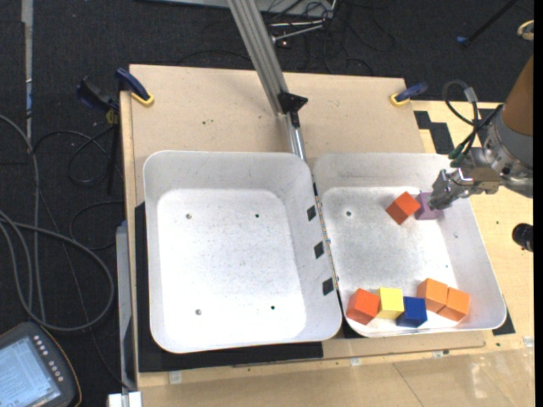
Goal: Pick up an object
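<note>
My gripper (440, 197) reaches in from the right and hangs low over the upper right part of the right bin (479, 253). Just below and left of its tip a small purple block (429, 212) peeks out, partly hidden by the gripper. An orange block (403, 208) lies tilted right beside the purple one, on its left. Whether the gripper touches the purple block cannot be told.
Along the right bin's front edge lie an orange block (364, 304), a yellow block (391, 301), a blue block (413, 311) and two more orange blocks (435, 292) (456, 303). The left bin (161, 227) adjoins it. A metal pole (259, 45) slants over the bench's back.
</note>
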You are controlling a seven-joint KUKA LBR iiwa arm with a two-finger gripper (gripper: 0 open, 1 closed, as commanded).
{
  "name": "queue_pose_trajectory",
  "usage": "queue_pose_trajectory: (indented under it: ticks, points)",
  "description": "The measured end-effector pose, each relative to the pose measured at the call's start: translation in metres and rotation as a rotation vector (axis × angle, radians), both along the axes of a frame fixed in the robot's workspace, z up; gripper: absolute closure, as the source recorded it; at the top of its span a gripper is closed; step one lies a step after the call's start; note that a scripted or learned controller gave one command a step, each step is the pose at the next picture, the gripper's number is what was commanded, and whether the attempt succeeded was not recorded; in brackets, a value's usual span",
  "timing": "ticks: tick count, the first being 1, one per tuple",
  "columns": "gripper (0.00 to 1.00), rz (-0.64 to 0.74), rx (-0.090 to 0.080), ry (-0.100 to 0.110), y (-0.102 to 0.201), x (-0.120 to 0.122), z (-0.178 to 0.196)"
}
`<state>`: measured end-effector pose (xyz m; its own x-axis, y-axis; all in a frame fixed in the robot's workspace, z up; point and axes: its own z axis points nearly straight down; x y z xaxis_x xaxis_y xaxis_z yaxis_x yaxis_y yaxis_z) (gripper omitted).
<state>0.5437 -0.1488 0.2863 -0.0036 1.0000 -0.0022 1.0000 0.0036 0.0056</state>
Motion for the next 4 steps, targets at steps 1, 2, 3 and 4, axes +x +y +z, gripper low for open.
queue_pose_trajectory:
  ticks: [1,2,3,4]
  points:
    - [1.00,0.006,0.003,0.005,0.062,-0.001,-0.007]
    - [1.00,0.005,0.004,0.007,0.119,-0.011,-0.015]
    - [1.00,0.004,0.003,0.007,0.166,-0.003,-0.023]
    - [1.00,0.005,0.004,0.008,0.216,-0.012,-0.032]
